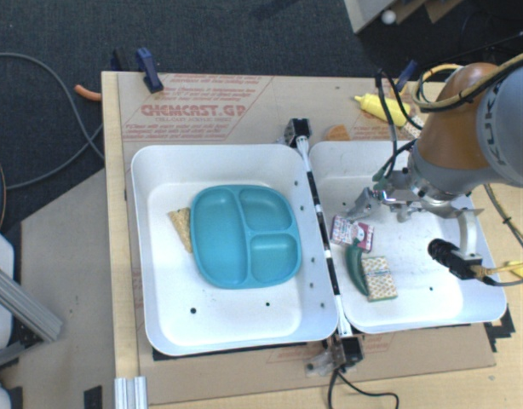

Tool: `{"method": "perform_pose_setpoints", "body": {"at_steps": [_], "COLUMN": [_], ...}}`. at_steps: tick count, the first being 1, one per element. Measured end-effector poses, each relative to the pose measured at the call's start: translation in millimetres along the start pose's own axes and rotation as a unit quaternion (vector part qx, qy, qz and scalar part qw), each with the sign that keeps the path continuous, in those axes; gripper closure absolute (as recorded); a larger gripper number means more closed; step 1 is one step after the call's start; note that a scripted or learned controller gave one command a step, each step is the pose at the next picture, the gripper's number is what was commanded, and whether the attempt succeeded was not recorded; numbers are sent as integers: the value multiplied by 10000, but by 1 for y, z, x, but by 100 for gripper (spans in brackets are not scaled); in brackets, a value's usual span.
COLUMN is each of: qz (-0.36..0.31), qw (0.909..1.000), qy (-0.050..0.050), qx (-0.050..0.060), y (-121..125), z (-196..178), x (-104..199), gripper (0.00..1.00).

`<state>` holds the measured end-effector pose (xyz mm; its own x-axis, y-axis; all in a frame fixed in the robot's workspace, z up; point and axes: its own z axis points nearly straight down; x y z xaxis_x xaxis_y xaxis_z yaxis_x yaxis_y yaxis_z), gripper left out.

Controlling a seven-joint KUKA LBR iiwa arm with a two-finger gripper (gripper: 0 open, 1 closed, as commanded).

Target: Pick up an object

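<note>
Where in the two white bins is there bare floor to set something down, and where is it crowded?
Left bin: bare floor along the near edge, below the teal divided plate, and a strip left of it beside the cracker. Right bin: bare near-right floor. Crowded by the divider: packet, green pepper, sponge, under the gripper.

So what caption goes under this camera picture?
Robot arm reaching over the right bin; blue plate in the left bin.
</note>
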<state>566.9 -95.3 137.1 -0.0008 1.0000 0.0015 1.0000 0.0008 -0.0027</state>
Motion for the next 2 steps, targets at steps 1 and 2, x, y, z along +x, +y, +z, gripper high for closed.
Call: {"method": "perform_pose_setpoints", "body": {"at_steps": [1,2], "qz": [9,9], "qw": [10000,10000], "qy": [-1,0], "qx": [1,1], "y": [-39,-66], "z": [53,53], "x": [1,3], "gripper": [0,0]}}
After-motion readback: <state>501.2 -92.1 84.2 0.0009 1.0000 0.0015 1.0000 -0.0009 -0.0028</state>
